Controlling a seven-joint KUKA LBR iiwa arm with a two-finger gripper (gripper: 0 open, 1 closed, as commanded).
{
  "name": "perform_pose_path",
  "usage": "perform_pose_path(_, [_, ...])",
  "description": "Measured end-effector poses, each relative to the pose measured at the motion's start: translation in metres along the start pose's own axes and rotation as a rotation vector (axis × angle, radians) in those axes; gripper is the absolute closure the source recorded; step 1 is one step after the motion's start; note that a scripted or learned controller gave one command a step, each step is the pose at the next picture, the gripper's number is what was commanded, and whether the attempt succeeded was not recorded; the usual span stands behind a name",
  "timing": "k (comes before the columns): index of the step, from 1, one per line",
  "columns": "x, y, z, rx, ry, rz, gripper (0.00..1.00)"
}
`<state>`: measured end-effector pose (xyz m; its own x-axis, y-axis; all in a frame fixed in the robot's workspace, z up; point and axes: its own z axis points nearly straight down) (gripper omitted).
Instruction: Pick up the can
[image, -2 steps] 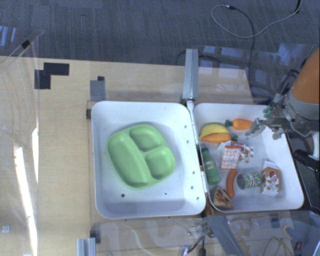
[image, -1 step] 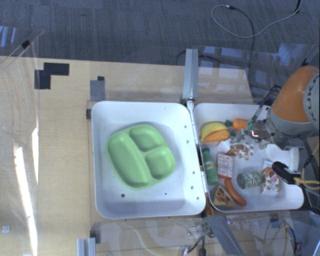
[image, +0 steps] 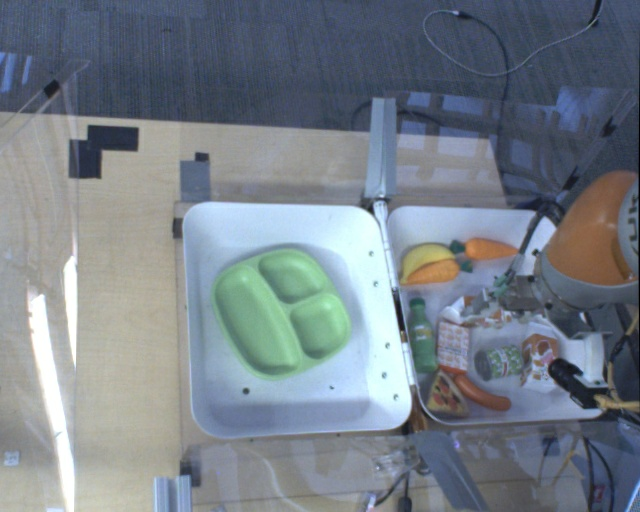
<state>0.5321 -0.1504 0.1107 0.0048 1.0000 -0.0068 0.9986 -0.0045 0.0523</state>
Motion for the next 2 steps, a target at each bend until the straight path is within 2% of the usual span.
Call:
perform_pose_path(1, [-0.037, -0.003, -0.008, 0.031, 0.003, 0.323, 0.0])
perform_pose_path(2, [-0.021, -0.013, 0.001, -0.011, -0.017, 0.282, 0.0])
